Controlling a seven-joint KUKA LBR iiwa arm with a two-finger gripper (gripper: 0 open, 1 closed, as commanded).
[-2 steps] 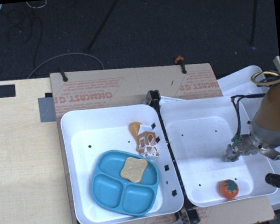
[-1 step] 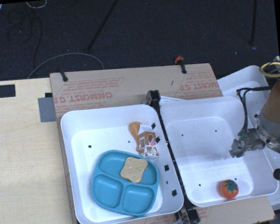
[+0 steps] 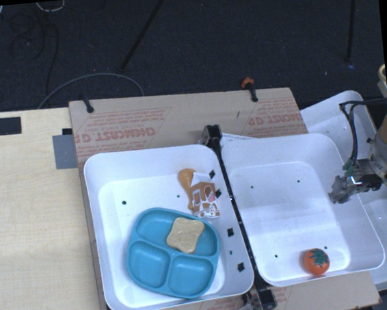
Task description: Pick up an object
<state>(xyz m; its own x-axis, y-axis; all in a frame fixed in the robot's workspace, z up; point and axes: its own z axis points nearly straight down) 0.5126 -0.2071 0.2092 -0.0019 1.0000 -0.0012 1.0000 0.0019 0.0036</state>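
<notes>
Bins, two, shallow white plastic with rounded corners, side by side on a cardboard sheet (image 3: 176,122). Left bin (image 3: 108,194): a glossy blue divided tray (image 3: 157,265) carrying a flat tan toast-shaped piece (image 3: 185,235); just beyond the tray, a small orange-brown item (image 3: 186,179) and a white printed packet (image 3: 204,201). Right bin (image 3: 286,182): a round orange-red tomato-like toy (image 3: 315,261) with a green top, near the front right corner. Gripper (image 3: 343,190): metal, at the right bin's right rim, well apart from the toy; nothing visible in it, and how wide it stands I cannot tell.
</notes>
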